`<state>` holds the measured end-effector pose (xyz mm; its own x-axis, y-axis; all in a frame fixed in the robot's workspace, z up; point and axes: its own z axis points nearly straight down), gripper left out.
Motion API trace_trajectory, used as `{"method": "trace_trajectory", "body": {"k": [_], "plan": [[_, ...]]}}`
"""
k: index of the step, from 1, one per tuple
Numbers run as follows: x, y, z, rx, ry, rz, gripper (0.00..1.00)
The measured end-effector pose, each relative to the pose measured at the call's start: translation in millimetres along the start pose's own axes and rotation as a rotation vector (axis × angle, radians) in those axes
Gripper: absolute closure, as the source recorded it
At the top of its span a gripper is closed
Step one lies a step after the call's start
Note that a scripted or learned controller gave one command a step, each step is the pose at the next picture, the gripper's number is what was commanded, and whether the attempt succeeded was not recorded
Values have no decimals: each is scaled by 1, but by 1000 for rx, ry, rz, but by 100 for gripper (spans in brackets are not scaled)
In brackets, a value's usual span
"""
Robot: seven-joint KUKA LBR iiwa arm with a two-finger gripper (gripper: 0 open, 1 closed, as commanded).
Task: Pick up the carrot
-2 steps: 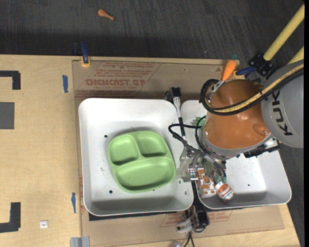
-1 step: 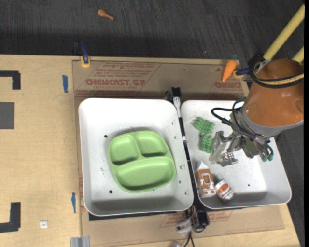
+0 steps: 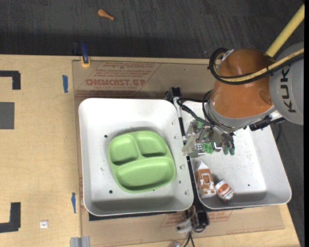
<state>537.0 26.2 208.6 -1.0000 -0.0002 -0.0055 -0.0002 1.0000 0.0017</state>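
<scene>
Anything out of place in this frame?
Yes. A small orange item that looks like the carrot lies on the dark floor beyond the bench's far edge, outside both bins. The gripper hangs over the right bin, far from it. The green divided plate sits squarely in the left bin.

Grey arm [image 3: 289, 91] reaching in from the right, orange band above wrist, pincer [image 3: 208, 144] pointing down
</scene>
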Motion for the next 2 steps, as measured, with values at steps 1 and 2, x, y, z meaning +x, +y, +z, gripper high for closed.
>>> {"method": "trace_trajectory", "body": {"k": [1,2], "plan": [[-4,4,23,0,4,-299,100],[-51,-79,23,1,-1,-549,100]]}}
